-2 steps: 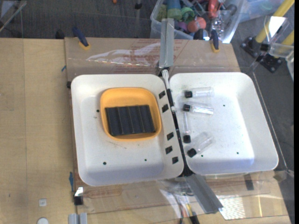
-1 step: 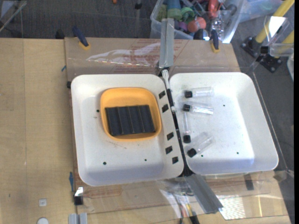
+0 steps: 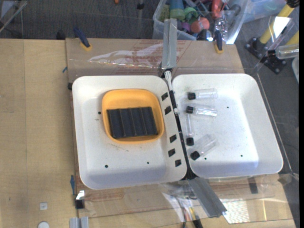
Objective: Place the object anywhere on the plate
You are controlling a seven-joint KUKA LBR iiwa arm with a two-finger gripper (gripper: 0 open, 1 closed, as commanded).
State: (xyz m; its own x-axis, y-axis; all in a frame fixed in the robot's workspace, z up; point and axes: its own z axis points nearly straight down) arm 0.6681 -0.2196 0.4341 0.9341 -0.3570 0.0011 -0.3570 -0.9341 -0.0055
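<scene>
From the overhead camera view we saw a pale wooden table (image 3: 33, 127) bearing two shallow white bins, with a clear tub of coloured toys (image 3: 202, 8) on the dark floor behind. The left bin (image 3: 90, 167) held an orange plate (image 3: 108, 101), and on it lay a black ribbed block (image 3: 132, 122), its long axis running left to right, roughly level. In the right bin (image 3: 247, 127) lay what seemed to be four clear vials (image 3: 202, 95) with black caps. The claw's state we could not tell.
</scene>
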